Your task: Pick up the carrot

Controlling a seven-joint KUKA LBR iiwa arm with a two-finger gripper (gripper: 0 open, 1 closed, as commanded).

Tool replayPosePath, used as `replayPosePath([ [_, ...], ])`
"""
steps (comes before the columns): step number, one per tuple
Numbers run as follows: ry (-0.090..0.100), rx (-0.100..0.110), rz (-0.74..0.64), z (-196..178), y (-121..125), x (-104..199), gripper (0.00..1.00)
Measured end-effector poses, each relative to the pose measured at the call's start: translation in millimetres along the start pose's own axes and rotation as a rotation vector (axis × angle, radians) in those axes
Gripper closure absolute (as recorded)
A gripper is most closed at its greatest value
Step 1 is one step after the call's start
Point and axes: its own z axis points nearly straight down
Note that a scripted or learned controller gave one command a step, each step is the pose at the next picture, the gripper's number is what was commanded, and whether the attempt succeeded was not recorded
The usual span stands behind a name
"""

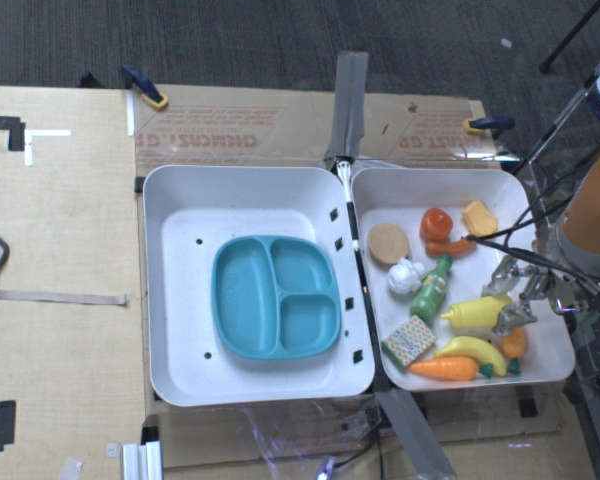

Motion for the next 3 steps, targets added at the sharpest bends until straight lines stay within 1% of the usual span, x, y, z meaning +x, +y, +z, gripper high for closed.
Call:
replayPosePath([
  [3, -0.016, 0.005, -0.008, -29.6, 1.5, -7.7, 1.0],
])
